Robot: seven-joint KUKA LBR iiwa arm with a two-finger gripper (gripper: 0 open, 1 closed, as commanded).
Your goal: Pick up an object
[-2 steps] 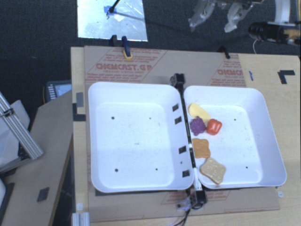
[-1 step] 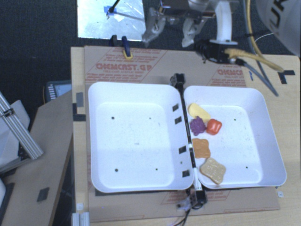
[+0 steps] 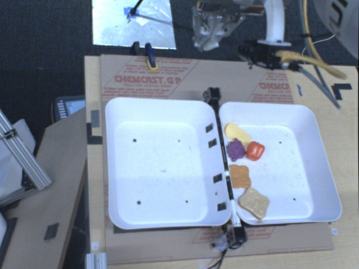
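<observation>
We judge that the task has barely begun: every candidate object lies untouched in the right bin (image 3: pixel 314 150), and the lifting is all still to do. Against that bin's left wall we see a loose column of five small pieces: a yellow piece (image 3: pixel 236 131) at the top, a purple grape cluster (image 3: pixel 235 149) just below it, a red-orange piece (image 3: pixel 255 151) just beside the grapes, an orange toast-like slice (image 3: pixel 240 176) under those, and a tan bread slice (image 3: pixel 254 202) nearest the front rim. The left bin (image 3: pixel 157 167) sits beside it on the desk (image 3: pixel 168 77), the two joined along a dark hinge strip. The gripper (image 3: pixel 208 35) hangs at the top of the view, beyond the far edge of the desk and well apart from both bins, so it touches none of the objects. Its metal body is blurred and seen from an awkward angle, and we cannot tell whether the jaws stand released or clenched; we can see nothing caught in them. What remains, as we read it, is the whole sequence: travel over the right bin, descend onto one piece, close on it and lift it clear. The pieces crowd one another and the wall, which could make a clean grasp harder
</observation>
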